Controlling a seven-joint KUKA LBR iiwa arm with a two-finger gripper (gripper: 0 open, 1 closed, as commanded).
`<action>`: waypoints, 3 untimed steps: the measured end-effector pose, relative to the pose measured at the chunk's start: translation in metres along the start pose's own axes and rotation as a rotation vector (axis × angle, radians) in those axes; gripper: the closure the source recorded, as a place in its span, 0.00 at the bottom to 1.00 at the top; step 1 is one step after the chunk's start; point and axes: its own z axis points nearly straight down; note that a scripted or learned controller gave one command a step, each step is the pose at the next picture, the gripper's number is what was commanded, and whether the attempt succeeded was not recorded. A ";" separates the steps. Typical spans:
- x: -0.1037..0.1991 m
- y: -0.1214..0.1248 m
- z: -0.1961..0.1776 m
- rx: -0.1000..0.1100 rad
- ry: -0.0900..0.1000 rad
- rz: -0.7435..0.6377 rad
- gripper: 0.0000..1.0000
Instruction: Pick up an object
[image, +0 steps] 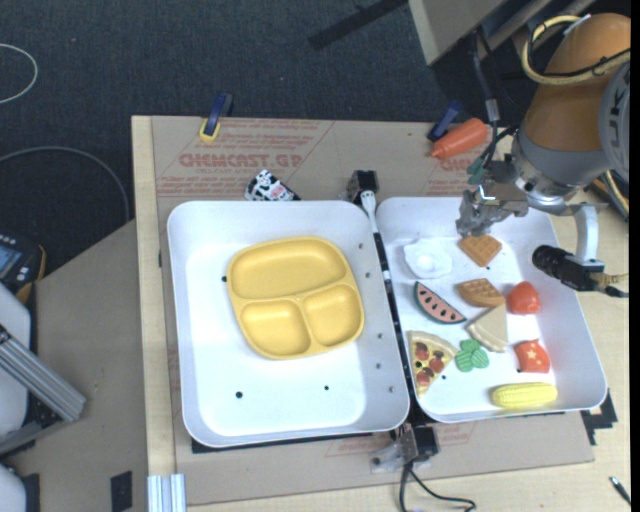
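My gripper (479, 217) hangs over the far end of the right bin (565, 325), just above and behind a tan waffle piece (481, 248). No object shows in its grasp. The right bin holds toy food: a white fried egg (428, 260), a watermelon slice (437, 303), a brown pastry (480, 292), a red tomato (523, 297), a toast triangle (490, 328), a pizza slice (428, 358), a green leafy piece (471, 355), a red strawberry-like piece (532, 355) and a yellow corn cob (523, 396).
The left bin (195, 340) carries a yellow divided plate (290, 295). An orange toy carrot (460, 138) lies on the bench behind the right bin. A black-and-white toy (270, 187) and a blue-yellow clamp (213, 118) sit behind the left bin.
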 end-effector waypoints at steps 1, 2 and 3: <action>0.057 0.011 0.010 0.004 0.002 -0.004 1.00; 0.108 0.027 0.016 0.003 0.002 -0.005 1.00; 0.127 0.044 0.000 0.002 0.002 -0.002 1.00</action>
